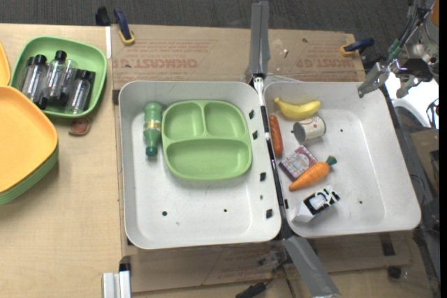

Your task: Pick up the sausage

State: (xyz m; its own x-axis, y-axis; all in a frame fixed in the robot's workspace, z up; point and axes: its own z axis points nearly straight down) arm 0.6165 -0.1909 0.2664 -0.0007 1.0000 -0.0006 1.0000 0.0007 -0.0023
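A: Where is the sausage (276, 135)?

B: It lies in the right bin (377, 213), close against the left wall of this bin, a little above the middle of the frame. It is reddish-brown and points nearly up and down in the picture.

A: What is near to it?

B: The banana (297, 107) is just above and to the right. A small can (309, 129) lies on its side to the right of the sausage. Below the can there is a purple packet (296, 162), then the carrot (311, 174), and lower a small black and white box (320, 202).

A: And the left bin (195, 220)?

B: It holds a green divided plate (207, 139) with three compartments, and a green bottle (152, 128) lying just beside the plate's left edge.

A: The gripper (399, 70)?

B: It is at the far right of the frame, above the upper right corner of the right bin, well apart from the sausage. Whether the jaws are released or clenched, I cannot tell; nothing is visible between them.

A: Anything outside the bins?

B: At the upper left, a green tray (96, 59) holds small dark-capped bottles (56, 84). Stacked yellow plates (24, 143) are at the left edge.
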